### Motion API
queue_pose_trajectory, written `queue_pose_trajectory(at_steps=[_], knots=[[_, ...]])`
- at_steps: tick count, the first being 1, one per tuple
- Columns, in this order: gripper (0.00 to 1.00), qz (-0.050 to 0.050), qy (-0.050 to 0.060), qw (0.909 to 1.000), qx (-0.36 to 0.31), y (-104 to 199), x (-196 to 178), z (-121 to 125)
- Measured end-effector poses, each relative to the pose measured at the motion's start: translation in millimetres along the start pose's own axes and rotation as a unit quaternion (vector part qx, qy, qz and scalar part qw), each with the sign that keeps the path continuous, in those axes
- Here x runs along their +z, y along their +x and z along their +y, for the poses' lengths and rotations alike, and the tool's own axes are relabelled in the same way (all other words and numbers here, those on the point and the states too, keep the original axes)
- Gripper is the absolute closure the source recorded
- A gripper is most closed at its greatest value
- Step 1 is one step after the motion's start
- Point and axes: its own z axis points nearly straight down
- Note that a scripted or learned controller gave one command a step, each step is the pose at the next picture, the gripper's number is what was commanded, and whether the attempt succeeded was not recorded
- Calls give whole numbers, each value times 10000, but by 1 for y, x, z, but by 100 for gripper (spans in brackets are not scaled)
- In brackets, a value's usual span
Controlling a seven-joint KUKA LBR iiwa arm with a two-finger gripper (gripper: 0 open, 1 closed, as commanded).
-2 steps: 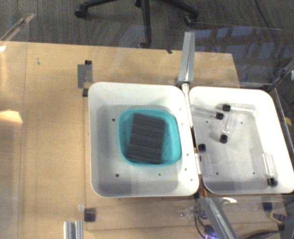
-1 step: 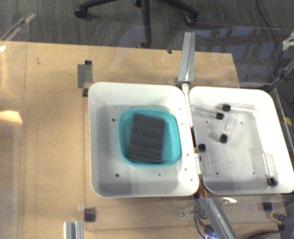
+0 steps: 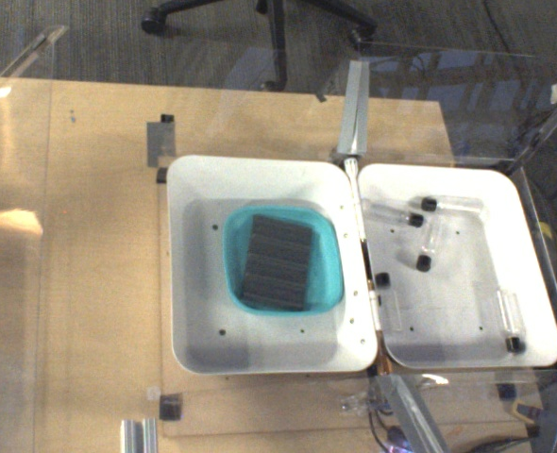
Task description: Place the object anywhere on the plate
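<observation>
The dark ribbed block (image 3: 278, 260) lies flat on the teal plate (image 3: 330, 272) in the left bin (image 3: 189, 281), centre of frame; the placing looks done. Fingers' state: cannot tell. Clear tubes (image 3: 428, 243) lie in the right bin (image 3: 533, 281).

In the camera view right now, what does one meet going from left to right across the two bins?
Left bin → teal plate bearing a dark ribbed block → right bin holding clear tubes with black caps.
</observation>
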Motion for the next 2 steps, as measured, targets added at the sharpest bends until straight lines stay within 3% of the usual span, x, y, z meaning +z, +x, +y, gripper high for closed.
queue_pose_trajectory(at_steps=[1,2], knots=[[0,5,0,9981,615,9,0,4],[0,-4,11,9887,1499,-26,0,-13]])
